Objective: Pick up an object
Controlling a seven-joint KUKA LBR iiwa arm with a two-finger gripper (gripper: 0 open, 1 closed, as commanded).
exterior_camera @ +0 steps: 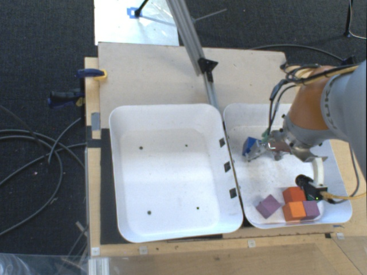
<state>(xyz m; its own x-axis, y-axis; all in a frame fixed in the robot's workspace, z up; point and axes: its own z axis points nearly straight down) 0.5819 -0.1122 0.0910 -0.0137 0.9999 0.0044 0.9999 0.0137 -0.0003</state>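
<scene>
Blue, the small object [249, 146] that we see between the fingers of the gripper [256, 149], closed on it, sits over the right bin [241, 116], well apart from the purple block [267, 206] and the orange block [295, 211] near that bin's front edge, the left bin [166, 116] alongside.

bins: 2 [166, 116] [249, 112] | purple blocks: 2 [267, 205] [311, 209] | orange blocks: 2 [296, 211] [293, 194] | blue object: 1 [249, 146]

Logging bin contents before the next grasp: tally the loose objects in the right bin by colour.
Purple: 2, a block and a second block
Orange: 2, a darker block and a brighter block
Blue: 1, a small object near the gripper
Total: 5
</scene>
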